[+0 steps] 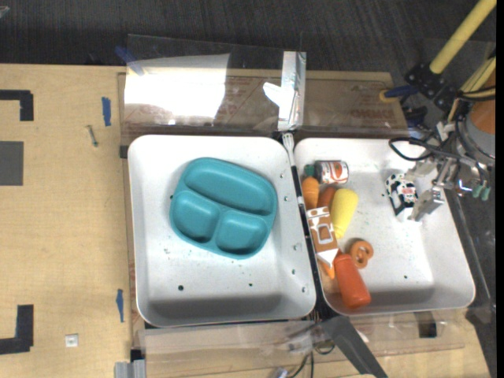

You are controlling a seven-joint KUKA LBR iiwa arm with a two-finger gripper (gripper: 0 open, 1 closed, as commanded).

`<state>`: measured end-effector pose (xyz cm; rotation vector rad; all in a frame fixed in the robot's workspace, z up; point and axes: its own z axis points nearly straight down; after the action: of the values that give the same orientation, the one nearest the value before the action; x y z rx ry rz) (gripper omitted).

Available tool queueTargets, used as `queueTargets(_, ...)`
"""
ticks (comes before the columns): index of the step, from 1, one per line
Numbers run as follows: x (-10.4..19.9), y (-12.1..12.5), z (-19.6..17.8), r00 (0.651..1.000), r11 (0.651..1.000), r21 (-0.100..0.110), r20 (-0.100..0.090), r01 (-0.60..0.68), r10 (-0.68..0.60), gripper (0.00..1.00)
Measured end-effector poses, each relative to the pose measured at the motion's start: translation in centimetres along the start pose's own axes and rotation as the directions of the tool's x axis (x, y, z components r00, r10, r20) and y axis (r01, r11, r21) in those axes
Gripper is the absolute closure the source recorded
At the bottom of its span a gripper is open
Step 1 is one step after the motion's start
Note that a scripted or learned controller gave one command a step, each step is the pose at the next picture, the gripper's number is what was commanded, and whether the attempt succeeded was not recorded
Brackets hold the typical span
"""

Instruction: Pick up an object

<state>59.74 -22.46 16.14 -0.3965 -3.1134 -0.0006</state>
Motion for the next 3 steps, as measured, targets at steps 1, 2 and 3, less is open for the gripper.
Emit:
queueTargets(1, 2.1, -0.6, 4.0, 0.999, 1.000, 0.002, 0.040, 0.024, -0.024, 0.00)
queueTargets(2, 5.8, -1.8, 5.0, 0.983, 0.986, 0.018, 0.079, 0.167, -0.168, 0.00)
queueTargets(3, 5.3, -1.7, 3.4, 0.981, 0.985, 0.022, 0.091, 0.169, -0.171, 1.00)
